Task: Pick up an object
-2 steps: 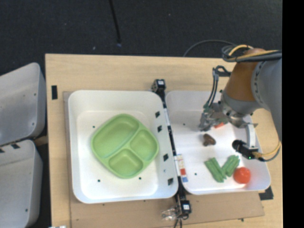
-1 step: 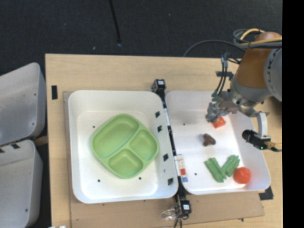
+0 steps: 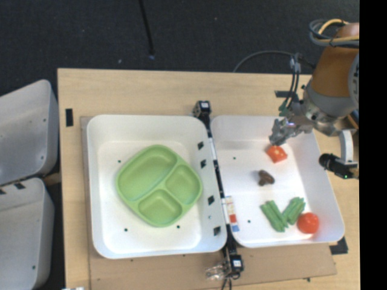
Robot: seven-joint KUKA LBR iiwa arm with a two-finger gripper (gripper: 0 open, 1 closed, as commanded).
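Observation:
The right bin (image 3: 242,144) holds an orange-red piece (image 3: 277,154) near its far right, a small brown lump (image 3: 265,177) in the middle, green pods (image 3: 281,213) toward the front, and a red round piece (image 3: 308,222) beside the pods. My gripper (image 3: 279,136) hangs at the bin's far right, just above and behind the orange-red piece. Nothing is seen held in it.
The left bin (image 3: 103,234) carries a green divided plate (image 3: 158,185). A ridge with clips (image 3: 211,174) separates the two bins. The grey and orange arm (image 3: 331,83) comes in from the right over the bench's back corner.

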